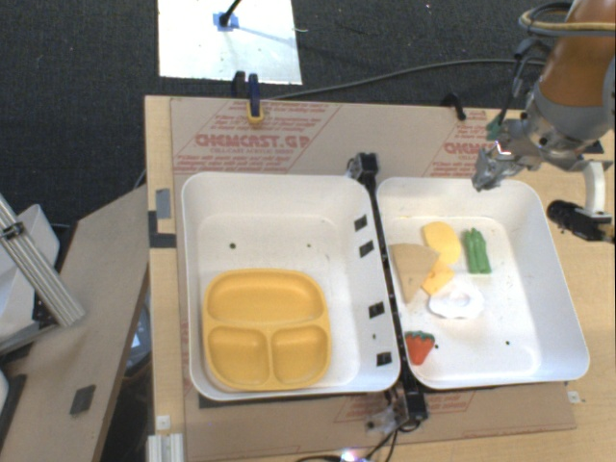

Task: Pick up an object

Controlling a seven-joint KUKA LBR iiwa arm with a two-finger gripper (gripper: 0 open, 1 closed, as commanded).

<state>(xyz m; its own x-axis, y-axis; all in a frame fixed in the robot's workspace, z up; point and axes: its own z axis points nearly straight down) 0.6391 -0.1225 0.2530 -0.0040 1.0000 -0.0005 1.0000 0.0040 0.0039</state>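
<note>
The right bin (549,287) holds a cluster of toy foods: a yellow piece (443,242), a green piece (476,251), a tan wedge (412,266), a white ring-shaped piece (455,302) and a red strawberry-like piece (420,346) near the front left. My gripper (489,173) hangs over the bin's back rim, above and behind the food, with nothing visible in it. Its fingertips are too small and dark to read.
The left bin (241,200) holds a yellow compartment tray (268,328). A black divider with clips (377,277) runs between the bins. A blue clamp (253,99) sits at the bench's back edge. A cable crosses the floor behind.
</note>
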